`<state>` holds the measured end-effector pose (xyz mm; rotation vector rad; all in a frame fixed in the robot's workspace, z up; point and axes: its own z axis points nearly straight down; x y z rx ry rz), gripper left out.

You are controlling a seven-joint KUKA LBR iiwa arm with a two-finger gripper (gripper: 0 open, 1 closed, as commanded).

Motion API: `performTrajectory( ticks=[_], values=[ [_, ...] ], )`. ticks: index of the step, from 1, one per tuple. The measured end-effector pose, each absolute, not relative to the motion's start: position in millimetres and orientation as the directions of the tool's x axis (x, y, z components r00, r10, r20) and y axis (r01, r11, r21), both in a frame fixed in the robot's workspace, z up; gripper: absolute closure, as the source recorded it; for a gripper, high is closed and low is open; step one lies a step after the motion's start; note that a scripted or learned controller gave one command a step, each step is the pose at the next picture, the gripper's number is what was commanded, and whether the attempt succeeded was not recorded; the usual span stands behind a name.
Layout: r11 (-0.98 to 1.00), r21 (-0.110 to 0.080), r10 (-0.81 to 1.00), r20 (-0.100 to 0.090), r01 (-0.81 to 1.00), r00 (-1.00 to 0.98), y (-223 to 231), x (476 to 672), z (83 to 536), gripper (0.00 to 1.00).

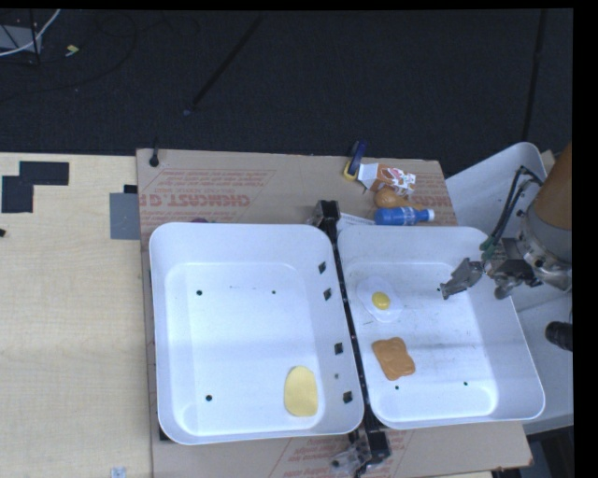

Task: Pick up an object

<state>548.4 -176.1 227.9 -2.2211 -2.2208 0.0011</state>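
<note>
A robotics lab — two white bins (177, 280) on a cardboard-covered bench (234, 187), cables (37, 28) behind.

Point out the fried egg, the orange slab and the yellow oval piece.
fried egg (380, 301), camera view, on its yolk.
orange slab (393, 358), camera view, on its middle.
yellow oval piece (301, 390), camera view, on its middle.

One fixed camera looks down at a slant from well above the bench (65, 308), both white bins (243, 327) central, the arm (551, 215) entering at 3 o'clock.
</note>
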Motion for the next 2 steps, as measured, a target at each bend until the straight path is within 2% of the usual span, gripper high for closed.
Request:
performTrajectory(
  ticks=[1, 2],
  values=[
    [-0.003, -0.008, 1.000, 0.002, 1.000, 0.003, -186.1, 472.5, 216.7, 0.00],
    [0.004, -0.010, 1.000, 0.006, 1.000, -0.004, -106.6, 473.3, 86.3, 0.00]
  ],
)
